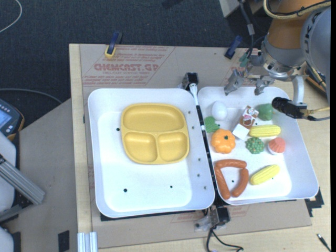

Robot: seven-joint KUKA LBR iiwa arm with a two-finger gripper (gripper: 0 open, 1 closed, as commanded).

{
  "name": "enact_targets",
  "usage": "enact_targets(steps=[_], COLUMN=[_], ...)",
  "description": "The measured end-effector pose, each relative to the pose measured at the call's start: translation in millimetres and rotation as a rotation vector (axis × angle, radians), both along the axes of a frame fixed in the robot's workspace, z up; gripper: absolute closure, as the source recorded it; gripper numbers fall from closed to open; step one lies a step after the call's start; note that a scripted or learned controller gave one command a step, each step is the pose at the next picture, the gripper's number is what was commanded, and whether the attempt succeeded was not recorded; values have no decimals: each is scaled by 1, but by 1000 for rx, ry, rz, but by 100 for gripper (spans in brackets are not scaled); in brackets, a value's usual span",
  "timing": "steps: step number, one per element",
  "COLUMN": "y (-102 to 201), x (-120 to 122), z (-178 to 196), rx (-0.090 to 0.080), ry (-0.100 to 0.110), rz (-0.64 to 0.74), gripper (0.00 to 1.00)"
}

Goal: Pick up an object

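My tool (244,84) hangs open and empty over the right bin's (307,161) far edge; no toy food is picked yet.

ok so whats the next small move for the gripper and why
Probably lower toward the white egg: the gripper hangs open over the right bin's far edge, holding nothing, and the egg lies closest, with bare bin floor around it.

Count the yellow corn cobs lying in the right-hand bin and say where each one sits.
2. One corn cob lies toward the bin's right side, just above the green broccoli. The other corn cob lies nearer the front edge, right of the sausages.
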State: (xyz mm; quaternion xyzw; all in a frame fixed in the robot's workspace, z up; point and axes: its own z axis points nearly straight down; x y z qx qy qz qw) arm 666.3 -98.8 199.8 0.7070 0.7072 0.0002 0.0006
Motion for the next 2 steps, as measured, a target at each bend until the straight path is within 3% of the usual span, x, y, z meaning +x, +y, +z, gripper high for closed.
enact_targets(steps=[1,2], y=[83,147], x=[-83,-136], z=[-16,-15], rx=[5,4], ry=[11,9], rz=[5,6], gripper=[0,0])
